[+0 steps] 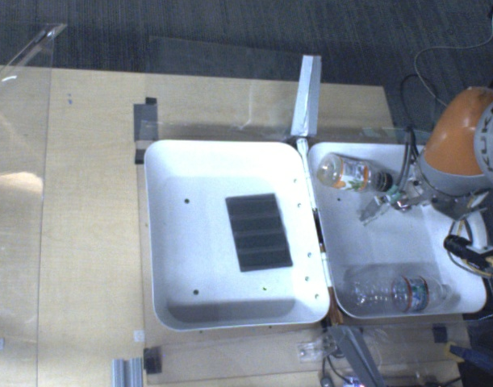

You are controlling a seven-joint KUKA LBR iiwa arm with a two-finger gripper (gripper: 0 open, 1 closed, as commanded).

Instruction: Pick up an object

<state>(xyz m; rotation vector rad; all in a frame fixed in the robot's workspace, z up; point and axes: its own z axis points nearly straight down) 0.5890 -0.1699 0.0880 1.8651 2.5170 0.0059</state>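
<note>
In the right bin a small clear bottle with an orange label and a dark cap lies along the far wall. A larger clear plastic bottle with a blue-green label lies on its side near the front wall. My gripper hangs low over the middle of this bin. It is just in front of the small bottle's cap end and holds nothing that I can see. The grey arm with its orange band reaches in from the right.
The left bin holds a flat black ribbed pad at its middle. A metal post stands behind the gap between the bins. Cables trail along the right bin's right edge.
</note>
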